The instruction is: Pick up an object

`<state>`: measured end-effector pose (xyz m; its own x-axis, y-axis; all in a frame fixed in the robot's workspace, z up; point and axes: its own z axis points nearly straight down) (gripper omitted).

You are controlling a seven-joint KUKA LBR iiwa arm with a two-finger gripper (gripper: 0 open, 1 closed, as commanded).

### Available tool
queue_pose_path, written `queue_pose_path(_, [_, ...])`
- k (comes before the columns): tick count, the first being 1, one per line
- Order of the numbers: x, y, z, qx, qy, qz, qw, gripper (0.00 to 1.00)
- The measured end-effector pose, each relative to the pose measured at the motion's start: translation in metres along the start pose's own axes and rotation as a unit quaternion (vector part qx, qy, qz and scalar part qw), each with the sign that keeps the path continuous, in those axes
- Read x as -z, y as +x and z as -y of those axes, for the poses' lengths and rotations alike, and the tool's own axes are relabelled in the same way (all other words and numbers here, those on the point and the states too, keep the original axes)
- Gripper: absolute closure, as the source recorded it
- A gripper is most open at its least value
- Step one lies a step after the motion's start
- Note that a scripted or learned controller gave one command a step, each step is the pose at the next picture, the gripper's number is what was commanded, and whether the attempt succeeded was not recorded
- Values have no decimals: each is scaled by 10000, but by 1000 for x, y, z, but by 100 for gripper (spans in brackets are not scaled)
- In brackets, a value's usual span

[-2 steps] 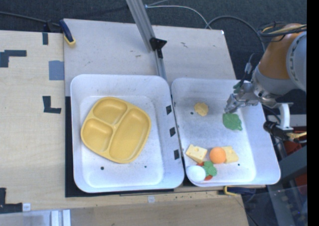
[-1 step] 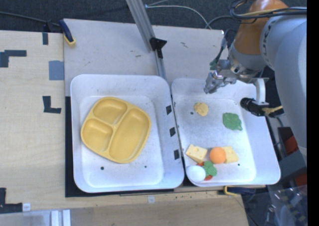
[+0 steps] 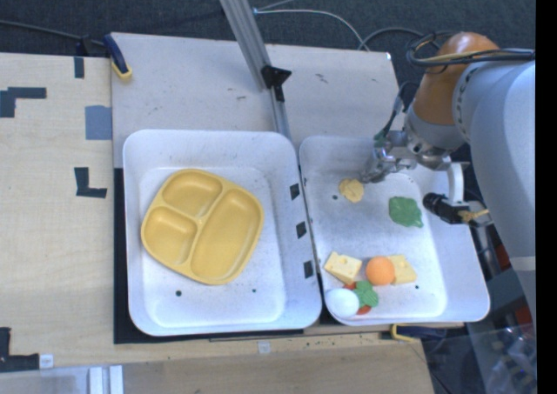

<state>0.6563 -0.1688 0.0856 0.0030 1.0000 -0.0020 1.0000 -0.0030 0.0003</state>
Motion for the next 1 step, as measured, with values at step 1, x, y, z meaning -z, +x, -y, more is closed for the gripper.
queue_pose_path(1, [3,3,-1,23,6,0,10000,0])
